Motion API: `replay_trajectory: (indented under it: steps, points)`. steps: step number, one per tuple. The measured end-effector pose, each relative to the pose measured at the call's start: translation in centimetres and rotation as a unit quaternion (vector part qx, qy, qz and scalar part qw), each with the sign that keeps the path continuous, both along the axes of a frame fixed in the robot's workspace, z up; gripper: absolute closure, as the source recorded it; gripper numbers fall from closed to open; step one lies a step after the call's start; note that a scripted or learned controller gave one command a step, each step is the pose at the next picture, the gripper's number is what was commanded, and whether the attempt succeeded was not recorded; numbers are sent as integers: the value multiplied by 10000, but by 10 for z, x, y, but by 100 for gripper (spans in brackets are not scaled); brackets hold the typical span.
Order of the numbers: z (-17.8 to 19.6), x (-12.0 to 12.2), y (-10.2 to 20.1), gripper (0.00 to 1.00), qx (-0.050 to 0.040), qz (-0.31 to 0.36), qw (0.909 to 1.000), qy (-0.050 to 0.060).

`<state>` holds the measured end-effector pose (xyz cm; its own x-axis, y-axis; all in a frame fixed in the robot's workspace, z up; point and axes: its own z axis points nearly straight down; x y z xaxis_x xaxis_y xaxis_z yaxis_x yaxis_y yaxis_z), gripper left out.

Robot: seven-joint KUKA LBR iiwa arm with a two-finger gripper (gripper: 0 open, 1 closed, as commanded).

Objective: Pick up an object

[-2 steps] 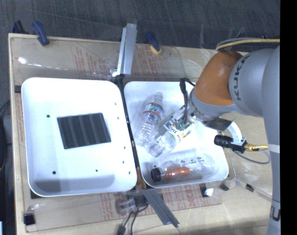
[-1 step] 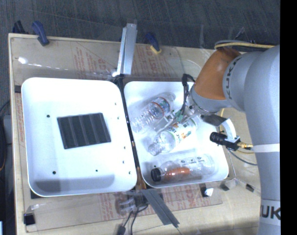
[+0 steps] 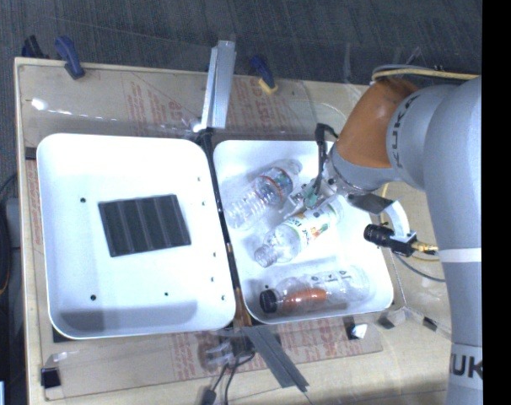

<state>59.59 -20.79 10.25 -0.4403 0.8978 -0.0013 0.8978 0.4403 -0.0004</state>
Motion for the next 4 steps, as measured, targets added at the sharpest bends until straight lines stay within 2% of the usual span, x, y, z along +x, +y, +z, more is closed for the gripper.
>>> replay_trajectory:
  steps: [1,2,3,4]
  points:
    - [90,37,-2,100,1,-273,9996,-7]
    - [89,37,-2,0,2,-272,9996,-3]
    - [14,55,33,0,6,123,9999,2]
    - [-11,16,48,0,5,241,9997,10]
